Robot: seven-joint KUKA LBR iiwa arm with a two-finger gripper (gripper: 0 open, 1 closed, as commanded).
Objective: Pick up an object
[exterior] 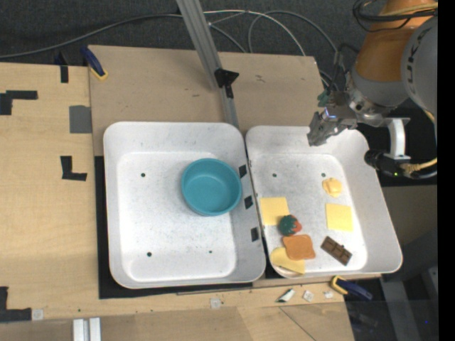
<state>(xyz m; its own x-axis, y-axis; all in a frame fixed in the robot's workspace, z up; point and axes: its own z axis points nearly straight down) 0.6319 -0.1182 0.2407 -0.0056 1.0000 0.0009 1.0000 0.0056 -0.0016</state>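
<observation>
The right bin holds several small items: a yellow square, a green and red ball, an orange square, a pale yellow piece, a brown chocolate bar, a yellow slice and a small yellow lump. A blue bowl sits in the left bin. My gripper hangs above the right bin's far edge, well away from the items, with nothing visibly held.
A slanted metal pole crosses behind the bins. Cables run along the dark back edge. Blue and yellow clamps sit at the bench's far left corner and near the front right.
</observation>
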